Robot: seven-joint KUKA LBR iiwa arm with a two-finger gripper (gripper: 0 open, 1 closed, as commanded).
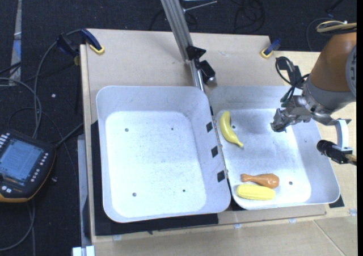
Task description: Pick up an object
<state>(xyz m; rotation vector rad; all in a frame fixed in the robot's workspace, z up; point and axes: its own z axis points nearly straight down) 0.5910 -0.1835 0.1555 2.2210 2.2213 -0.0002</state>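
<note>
The right bin (317, 192) holds three toy foods. A yellow banana (229, 129) lies near its left wall. An orange-brown drumstick (262, 179) rests toward the front, and a yellow corn cob (255, 192) sits just in front of it. My gripper (279, 125) hangs over the bin's back right part, well right of the banana and above the floor. Nothing shows between its tips.
The left bin (108, 135) stands beside the right one, their walls meeting at the middle. A slanted metal pole (177, 16) rises behind the bins. Clamps sit at the bench's back corners. A teach pendant (20, 164) lies off the bench at left.
</note>
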